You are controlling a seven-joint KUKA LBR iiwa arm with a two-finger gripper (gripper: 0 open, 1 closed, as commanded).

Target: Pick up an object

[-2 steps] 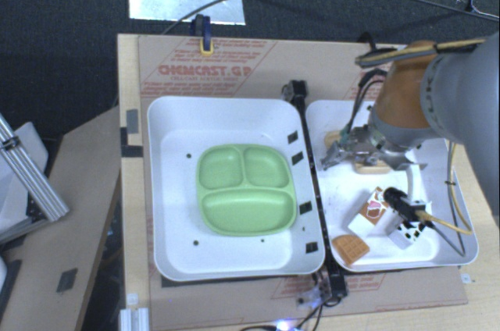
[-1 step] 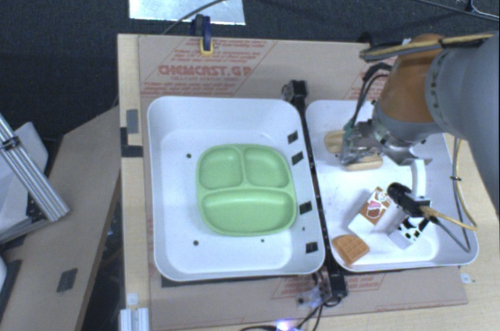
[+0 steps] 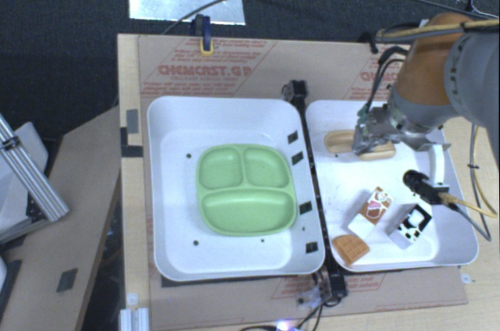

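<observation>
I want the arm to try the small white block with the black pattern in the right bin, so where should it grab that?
Take the small white block with the black pattern across its two long sides, from straight above: it lies flat, apart from its neighbours.

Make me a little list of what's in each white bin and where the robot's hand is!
left bin: green divided plate
right bin: tan wooden piece, small picture box, black-and-white block, waffle-like brown piece
gripper: low over the tan wooden piece, at the right bin's far end
arm: enters from the right, orange band above the wrist
</observation>
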